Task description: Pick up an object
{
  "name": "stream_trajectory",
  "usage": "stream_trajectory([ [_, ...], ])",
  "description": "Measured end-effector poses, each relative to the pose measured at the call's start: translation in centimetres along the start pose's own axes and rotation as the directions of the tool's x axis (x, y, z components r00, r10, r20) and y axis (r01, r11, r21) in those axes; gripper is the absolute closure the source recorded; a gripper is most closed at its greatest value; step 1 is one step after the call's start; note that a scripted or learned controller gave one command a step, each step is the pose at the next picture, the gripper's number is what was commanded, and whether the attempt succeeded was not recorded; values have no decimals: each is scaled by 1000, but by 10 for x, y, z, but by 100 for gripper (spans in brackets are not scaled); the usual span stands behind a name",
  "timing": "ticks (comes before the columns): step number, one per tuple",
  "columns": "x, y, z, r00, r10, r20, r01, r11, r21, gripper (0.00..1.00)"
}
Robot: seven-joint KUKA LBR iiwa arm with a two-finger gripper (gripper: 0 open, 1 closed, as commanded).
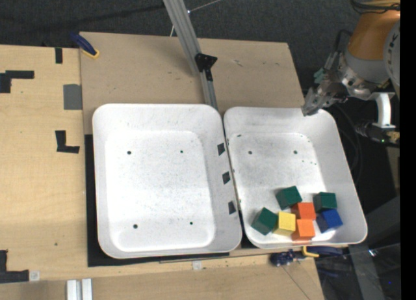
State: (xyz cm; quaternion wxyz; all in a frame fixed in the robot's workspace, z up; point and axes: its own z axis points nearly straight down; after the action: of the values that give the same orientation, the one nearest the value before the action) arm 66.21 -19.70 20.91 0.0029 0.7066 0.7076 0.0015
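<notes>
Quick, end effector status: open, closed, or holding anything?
End effector: cannot be told; it sits at the far corner of the right bin, away from the blocks.

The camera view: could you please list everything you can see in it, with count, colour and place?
Bins: two, white, side by side on the bench.
Blocks: seven, clustered in the right bin's near corner: three green, two orange, one yellow, one blue.
Pole: one, grey, slanting behind the bins.
Clip: one, blue and yellow, far left of bench.
Arm: one, orange and grey, at right.
Pincer: one, above the right bin's far corner.
</notes>
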Motion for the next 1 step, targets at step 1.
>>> stream_trajectory([
  [1, 0, 2, -48, 1000, 0, -1, 0, 1000, 1, 100],
])
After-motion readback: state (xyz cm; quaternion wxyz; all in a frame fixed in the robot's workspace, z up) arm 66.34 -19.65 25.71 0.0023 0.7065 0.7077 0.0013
